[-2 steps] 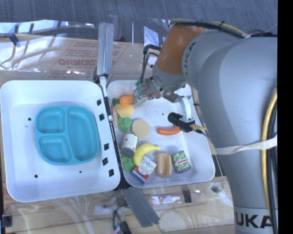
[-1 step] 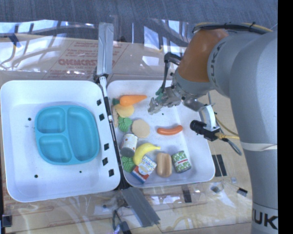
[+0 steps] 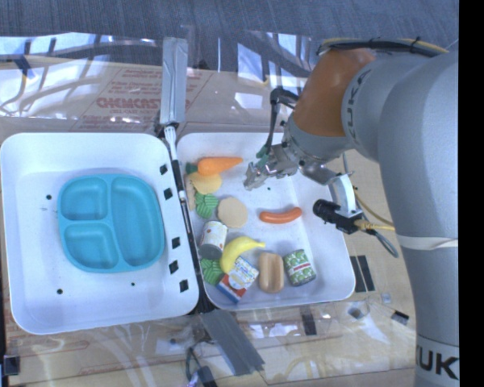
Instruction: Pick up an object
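Over right bin (image 3: 339,276): gripper (image 3: 256,176) hangs at upper middle, just right of carrot (image 3: 219,165), above-left of sausage (image 3: 281,214). Fingers look spread slightly, nothing between them. Right bin objects: carrot top left, lemon-yellow piece (image 3: 206,184) below it, round cookie (image 3: 232,212), banana (image 3: 238,251), can (image 3: 214,236), bread roll (image 3: 270,271), green can (image 3: 299,268), small carton (image 3: 242,276). Left bin (image 3: 24,168): blue divided tray (image 3: 111,221) in centre.

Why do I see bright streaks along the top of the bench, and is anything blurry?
Camera view: glare streaks on the clear plastic sheeting behind the bins; the small metal claw looks soft, while the sectioned blue plastic tray is evenly lit.
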Available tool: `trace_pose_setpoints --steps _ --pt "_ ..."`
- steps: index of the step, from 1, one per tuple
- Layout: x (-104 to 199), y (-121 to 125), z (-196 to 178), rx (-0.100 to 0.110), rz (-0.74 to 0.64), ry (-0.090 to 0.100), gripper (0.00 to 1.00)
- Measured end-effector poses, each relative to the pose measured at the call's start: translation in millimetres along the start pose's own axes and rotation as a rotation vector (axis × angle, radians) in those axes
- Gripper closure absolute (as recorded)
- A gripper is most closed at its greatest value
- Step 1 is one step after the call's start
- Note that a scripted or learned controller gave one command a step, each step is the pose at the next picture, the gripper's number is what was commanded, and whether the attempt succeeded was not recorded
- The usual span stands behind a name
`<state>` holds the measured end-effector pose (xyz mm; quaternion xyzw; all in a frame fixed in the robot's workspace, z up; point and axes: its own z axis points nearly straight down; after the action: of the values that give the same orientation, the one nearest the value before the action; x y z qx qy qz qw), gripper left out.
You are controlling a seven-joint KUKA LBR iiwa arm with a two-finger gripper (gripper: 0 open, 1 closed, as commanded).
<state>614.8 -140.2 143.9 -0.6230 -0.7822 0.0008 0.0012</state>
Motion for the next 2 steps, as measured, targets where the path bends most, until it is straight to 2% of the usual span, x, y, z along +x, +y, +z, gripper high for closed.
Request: trace_pose_setpoints --steps 1,2 --pt "-20 -58 52 0.0 -0.121 0.001 0.0" --pt "-3 27 -16 -0.005 -0.451 -0.004 0.0"
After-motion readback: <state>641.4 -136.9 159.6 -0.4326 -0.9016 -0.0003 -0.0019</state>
